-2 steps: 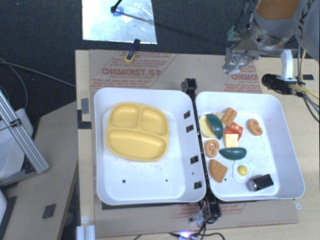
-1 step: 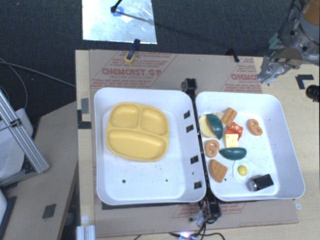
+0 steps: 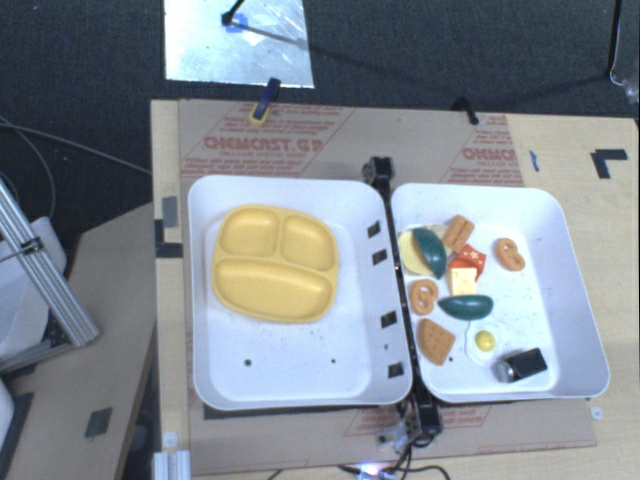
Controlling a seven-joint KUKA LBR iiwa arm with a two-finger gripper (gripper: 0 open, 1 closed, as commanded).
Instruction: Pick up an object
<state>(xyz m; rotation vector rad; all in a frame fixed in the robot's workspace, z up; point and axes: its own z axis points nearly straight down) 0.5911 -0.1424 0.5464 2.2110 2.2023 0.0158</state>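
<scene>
Left of centre in the camera view, I've got the left white bin holding a yellow divided plate, three compartments, sitting toward the bin's upper half. Moving to the right white bin, that's where the pickable things are, all bunched in its left and middle part: a dark teal piece lying over a pale yellow disc, a ridged orange piece just above them, a red block touching a yellow wedge, and an orange pretzel off by itself to the right. Lower down I see a second pretzel, a dark green oblong, an orange cracker, a fried egg and a black-and-grey object near the bottom rim. Whether the pincer is apart or together, I cannot tell.
</scene>
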